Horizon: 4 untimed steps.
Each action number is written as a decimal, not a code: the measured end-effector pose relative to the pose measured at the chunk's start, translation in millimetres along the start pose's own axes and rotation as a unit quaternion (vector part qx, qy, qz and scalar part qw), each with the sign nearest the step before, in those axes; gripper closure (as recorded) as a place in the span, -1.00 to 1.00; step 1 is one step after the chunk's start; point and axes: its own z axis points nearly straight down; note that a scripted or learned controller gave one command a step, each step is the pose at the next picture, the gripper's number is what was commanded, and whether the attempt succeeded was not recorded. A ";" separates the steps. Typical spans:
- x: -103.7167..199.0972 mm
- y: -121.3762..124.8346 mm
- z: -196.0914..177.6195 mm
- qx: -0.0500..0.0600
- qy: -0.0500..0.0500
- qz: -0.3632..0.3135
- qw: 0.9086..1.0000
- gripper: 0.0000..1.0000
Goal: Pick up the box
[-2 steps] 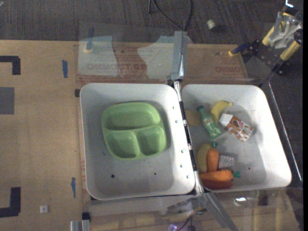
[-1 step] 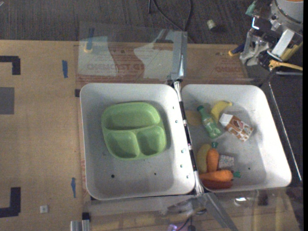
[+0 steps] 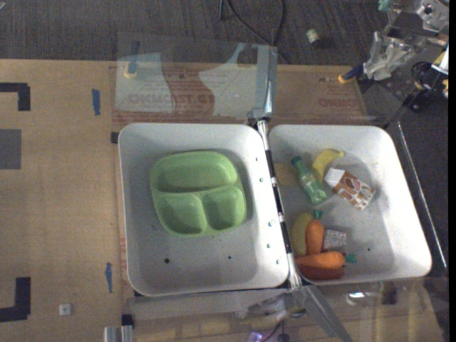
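1. Toward the right bin's (image 3: 406, 212) middle lies the box (image 3: 351, 189), tilted, touching nothing.
2. Just left of it sit a green bottle (image 3: 310, 182) and a yellow fruit (image 3: 326, 161).
3. Lower down lie carrots (image 3: 322, 261) and a small carton (image 3: 335, 240).
4. Up at the top right corner hangs the gripper (image 3: 388, 52), well apart from the bins; its state cannot be made out.
5. Across in the left bin (image 3: 135, 212) rests a green divided tray (image 3: 197, 192).
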 end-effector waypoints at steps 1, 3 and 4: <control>-71.1 16.1 -28.2 0.000 -0.001 -0.033 0.999 1.00; -97.9 -104.6 196.2 0.002 0.001 0.019 1.000 -1.00; -101.6 -103.9 185.8 0.000 0.001 0.023 1.000 1.00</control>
